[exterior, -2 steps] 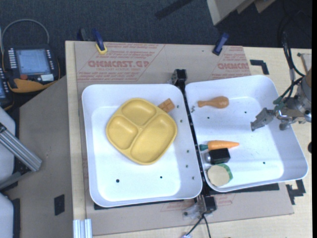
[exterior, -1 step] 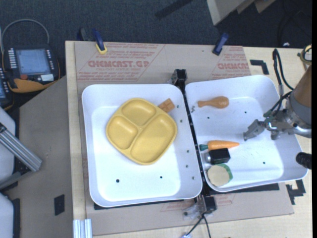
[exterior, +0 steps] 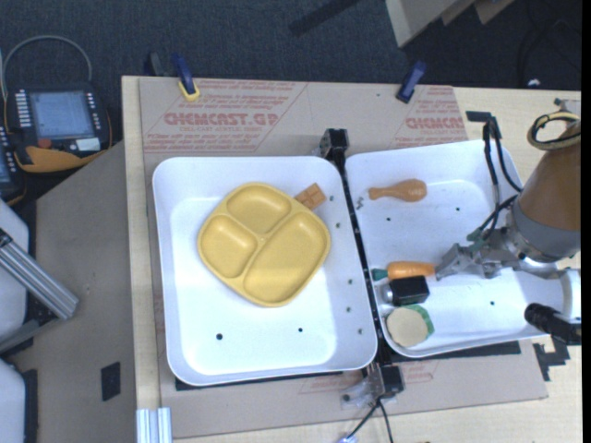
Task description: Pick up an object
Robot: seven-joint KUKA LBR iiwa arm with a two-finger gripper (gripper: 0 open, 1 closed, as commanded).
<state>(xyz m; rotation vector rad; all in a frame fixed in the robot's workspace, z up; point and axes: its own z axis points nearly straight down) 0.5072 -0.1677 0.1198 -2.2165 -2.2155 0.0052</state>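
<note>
Over the right bin, low by its left side, with nothing lifted yet.

From my remote seat I see the gripper (exterior: pixel 451 264) reaching in from the right, its tip just beside the orange carrot-like piece (exterior: pixel 410 269), which lies flat on the floor of the right bin (exterior: pixel 462 317). I cannot tell from this slant how the claw is set, so I claim no hold. Touching the carrot's near side is a small black block (exterior: pixel 409 291), and next to that a round green-rimmed cup (exterior: pixel 408 326) in the bin's corner; a tan drumstick toy (exterior: pixel 399 191) lies well apart toward the far wall. A yellow divided plate (exterior: pixel 264 243) sits in the left bin (exterior: pixel 185 340). I judge the approach nearly done; grasp and lift remain.
</note>
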